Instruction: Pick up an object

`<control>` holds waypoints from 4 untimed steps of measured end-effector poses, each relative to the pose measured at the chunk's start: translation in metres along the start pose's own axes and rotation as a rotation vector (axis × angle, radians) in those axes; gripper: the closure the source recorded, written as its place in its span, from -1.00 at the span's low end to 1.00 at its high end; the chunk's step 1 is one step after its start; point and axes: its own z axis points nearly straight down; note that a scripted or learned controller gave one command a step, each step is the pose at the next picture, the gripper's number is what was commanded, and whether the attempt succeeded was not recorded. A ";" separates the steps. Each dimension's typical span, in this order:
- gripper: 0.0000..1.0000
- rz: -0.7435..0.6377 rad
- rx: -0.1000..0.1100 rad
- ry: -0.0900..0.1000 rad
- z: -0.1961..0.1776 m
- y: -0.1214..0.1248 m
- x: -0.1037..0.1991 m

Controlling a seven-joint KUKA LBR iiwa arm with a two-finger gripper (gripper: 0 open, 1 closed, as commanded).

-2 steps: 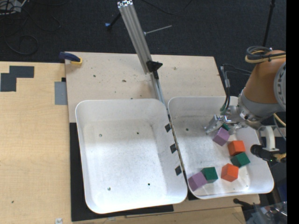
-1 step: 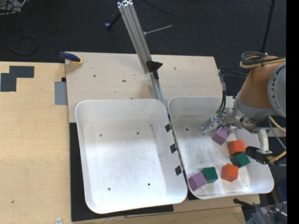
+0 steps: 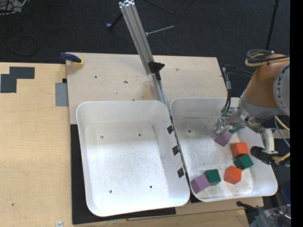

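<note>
Two white bins hold blocks at the right: two purple, two orange, two green; the arm is grey with an orange band.

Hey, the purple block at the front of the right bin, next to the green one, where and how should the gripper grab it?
Likely from straight above, on the purple block's two sides that run toward the green block. It lies turned at an angle, close to the bin's left wall, with the green block against its right end, so pinching end to end looks cramped.
</note>
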 end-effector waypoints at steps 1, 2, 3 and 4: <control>1.00 -0.005 0.022 0.008 -0.043 0.000 -0.004; 1.00 -0.006 0.020 0.006 -0.099 0.004 -0.014; 1.00 -0.016 0.021 0.007 -0.135 0.005 -0.015; 1.00 -0.015 0.024 0.010 -0.138 0.017 0.035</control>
